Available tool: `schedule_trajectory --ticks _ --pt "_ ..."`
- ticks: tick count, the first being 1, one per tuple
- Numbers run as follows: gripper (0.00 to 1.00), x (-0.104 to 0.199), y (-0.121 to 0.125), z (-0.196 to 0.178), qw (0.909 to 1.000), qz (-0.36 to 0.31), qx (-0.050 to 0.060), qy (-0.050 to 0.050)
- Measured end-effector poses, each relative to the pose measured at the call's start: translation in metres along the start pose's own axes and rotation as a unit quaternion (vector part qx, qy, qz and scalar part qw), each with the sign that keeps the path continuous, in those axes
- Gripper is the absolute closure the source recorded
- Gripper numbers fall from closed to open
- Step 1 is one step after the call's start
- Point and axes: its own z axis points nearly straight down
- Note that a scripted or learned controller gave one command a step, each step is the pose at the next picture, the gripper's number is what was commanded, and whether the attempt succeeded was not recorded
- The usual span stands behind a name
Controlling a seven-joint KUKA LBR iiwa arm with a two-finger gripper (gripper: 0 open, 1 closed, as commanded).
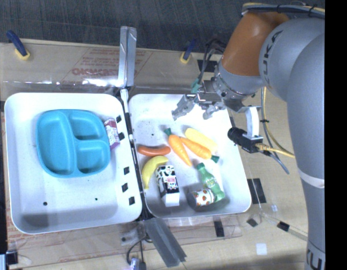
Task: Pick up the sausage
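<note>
**Sausage lying free in the right bin, gripper above it with nothing held**

Brown cardboard covers the bench (61,66) under your two white bins, taped at the edges and clipped with blue clamps (18,45) along the far side. Your left bin (27,207) carries a blue divided tray (73,142), and a small purple packet (112,133) sits just beside the tray's right edge, against the bin wall.

Look in the right bin (241,198) for the toys. The sausage (154,149) lies flat near the bin's left wall, about midway between far and near. A banana (152,169) curves just nearer than it, touching or almost touching. To the sausage's right you see two carrots (185,147) lying slantwise side by side, and a yellow corn-like piece (200,139) right of them. Nearer still stand a small black-and-white milk carton (168,184), a green bottle (209,183) lying down, and a round can (201,198) beside the bottle.

Your gripper (195,110) hangs over the far part of the right bin, well apart from the sausage and farther right than it. Its two fingers (181,109) are spread apart and nothing sits between them. The grey arm (297,77) with its orange band (249,41) comes in from the right.
</note>
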Motion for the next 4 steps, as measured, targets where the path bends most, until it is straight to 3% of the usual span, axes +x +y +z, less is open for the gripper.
schedule_trajectory --ticks 1,2,3,4 --pt "0.0 0.06 -0.071 0.042 0.9982 -0.059 0.0 0.0" --pt "0.0 0.02 -0.044 0.142 0.9996 0.028 0.001 0.001" --pt "0.0 0.026 -0.016 0.14 0.9914 0.131 -0.002 0.0" --pt "0.0 0.029 0.037 0.14 0.9864 0.164 -0.001 0.0"
